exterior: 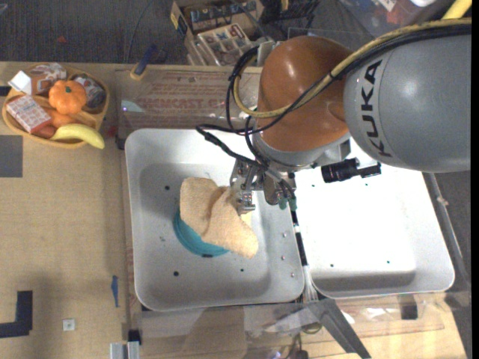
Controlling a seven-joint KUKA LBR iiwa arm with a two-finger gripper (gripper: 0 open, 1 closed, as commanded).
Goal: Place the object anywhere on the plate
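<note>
Beige cloth: a pale yellow-beige towel-like object [213, 215] is seen lying in the left bin [150, 163], draped over most of a teal plate [193, 241], of which a curved rim is left showing at the lower left.
Claw: the claw [258, 191] is placed just above the cloth's upper right corner, at or very near its edge; whether it is spread or closed, and whether any cloth is pinched, cannot be told from this angle.
Progress: the cloth is judged to rest already largely on the plate, so the placing appears done or nearly done; if the cloth is in fact gripped, a release is what remains, then a withdrawal of the arm [389, 88].
Edges: the bin's right wall and the seam to the right bin [374, 238] are found close beside the claw.
Open room: bare bin floor is left to the left of and below the plate, and the right bin's floor is open for a retreat.
Worktop: a fruit bowl [56, 111] is set well apart at the far left.
</note>
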